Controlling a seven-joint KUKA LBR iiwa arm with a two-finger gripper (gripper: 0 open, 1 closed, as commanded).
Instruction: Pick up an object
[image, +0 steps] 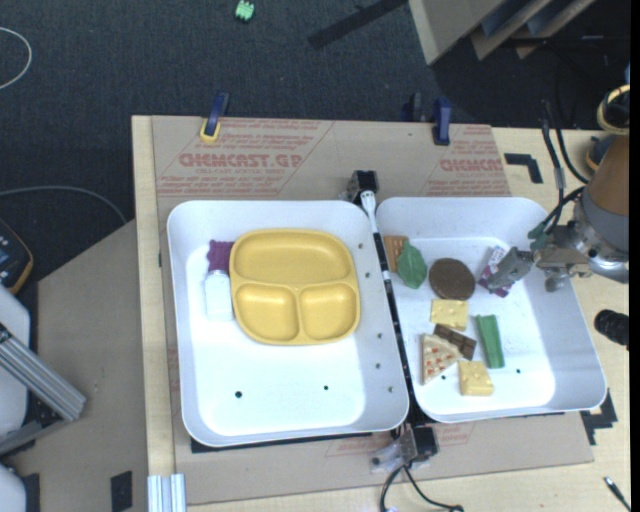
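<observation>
The right bin (560, 330) holds several toy foods: a green leafy piece (411, 266), a brown round disc (452, 279), a yellow wedge (450, 314), a pizza slice (434, 358), a dark brown bar (458, 340), a green stick (489, 340) and a yellow block (475, 378). An orange cracker (394, 248) lies at the bin's left wall. My gripper (506, 272) reaches in from the right and hangs low over the bin's upper right part, just right of the brown disc. A small purple-and-white thing (492, 262) sits right against the gripper's tip; whether it is held is unclear.
The left bin (270, 400) carries a yellow divided plate (295, 285), with a purple piece (219, 254) and a white piece (216, 296) at its left side. A black bracket (363, 186) sits between the bins at the back. Cables (556, 150) trail near the arm at the right.
</observation>
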